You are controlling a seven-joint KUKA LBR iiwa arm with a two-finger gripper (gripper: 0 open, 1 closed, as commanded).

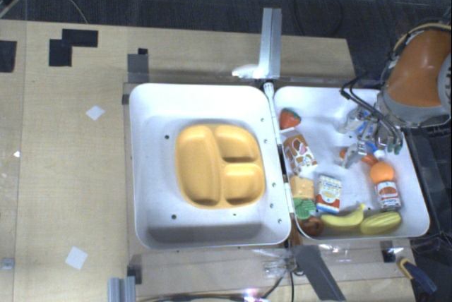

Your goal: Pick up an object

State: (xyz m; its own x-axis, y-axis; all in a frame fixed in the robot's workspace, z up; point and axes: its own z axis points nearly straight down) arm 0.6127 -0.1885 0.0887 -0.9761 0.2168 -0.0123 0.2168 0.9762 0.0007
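Two shallow white bins sit side by side on the bench. The left bin (141, 173) carries one thing: a yellow tray (219, 165) with three compartments, lying near its middle.

The right bin (321, 99) holds the clutter, mostly along its left wall and front edge. One red strawberry (289, 118) lies near the back left corner. In front of it, against the left wall, is one printed packet (299, 154), then one pale yellow block (301, 188), one green piece (304, 207) and one dark round thing (313, 226) at the front left corner. One small carton (328, 193) lies just beside the block. Along the front edge lie one banana (342, 218) and one yellow-green fruit (381, 222), end to end. One orange-capped bottle (385, 186) stands near the right wall.

The gripper (364, 142) hangs over the right bin's back right part, just behind the bottle; whether the pincer is apart or together, I cannot tell. A small orange bit (347, 152) lies close by it.
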